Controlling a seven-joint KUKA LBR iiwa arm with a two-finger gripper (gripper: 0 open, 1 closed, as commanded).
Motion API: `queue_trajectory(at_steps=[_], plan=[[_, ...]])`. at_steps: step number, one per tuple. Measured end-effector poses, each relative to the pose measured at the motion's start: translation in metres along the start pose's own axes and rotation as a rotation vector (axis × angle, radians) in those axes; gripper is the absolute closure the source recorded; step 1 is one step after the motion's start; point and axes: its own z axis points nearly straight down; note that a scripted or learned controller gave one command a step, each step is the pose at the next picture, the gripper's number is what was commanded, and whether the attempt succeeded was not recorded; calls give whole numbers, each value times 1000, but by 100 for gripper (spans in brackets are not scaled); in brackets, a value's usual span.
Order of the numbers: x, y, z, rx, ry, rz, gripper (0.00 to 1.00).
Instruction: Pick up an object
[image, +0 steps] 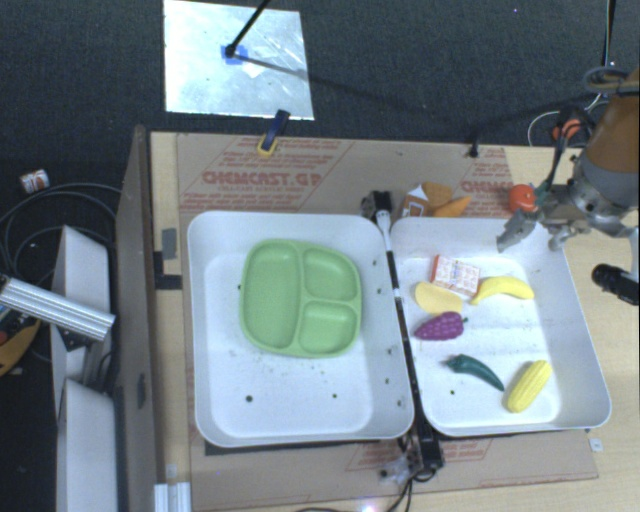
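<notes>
Banana (504, 290), a small yellow toy, lies in the right bin (585, 340) toward its 1 o'clock part, and it looks the handiest pick because it sits nearest the gripper (538, 226). It is probably hollow plastic: light, stiff, smooth enough to slip, hardly fragile. A grip across its curved middle, on the narrow axis, should hold best; the tapered ends would likely squirt out.

From the gripper, which hovers over the bin's far rim at about 1 o'clock with its two fingers spread and nothing between them, the banana lies toward 7 o'clock, near but apart.

Just at the banana's 9 o'clock sits a pale yellow rounded piece (438, 297), close to it, and a red-and-white packet (455, 272) lies at its 10 o'clock. A purple grape bunch (441, 326) rests at the pale piece's 6 o'clock. Farther toward 6 o'clock are a green pepper (476, 371) and a corn cob (527, 385), both well apart from the gripper.

The left bin (215, 300) bears a green divided plate (301, 298)
</notes>
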Motion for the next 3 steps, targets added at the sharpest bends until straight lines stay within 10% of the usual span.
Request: queue_trajectory(at_steps=[1,3], plan=[[-16,-52,87,10,2,5,0],[99,-18,78,2,1,-4,0]])
